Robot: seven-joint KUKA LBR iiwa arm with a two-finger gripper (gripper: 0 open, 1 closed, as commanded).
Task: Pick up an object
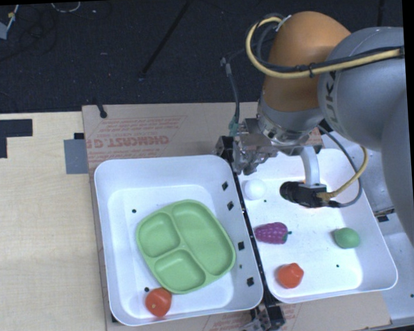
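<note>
White ball (254, 189) just below gripper (252, 158) — near right bin's (381, 273) top-left corner — finger state impossible to tell.

The grey arm (370, 81) reaches in from the right, orange-banded wrist (305, 57) tilted down, gripper (252, 157) low at far centre.
</note>
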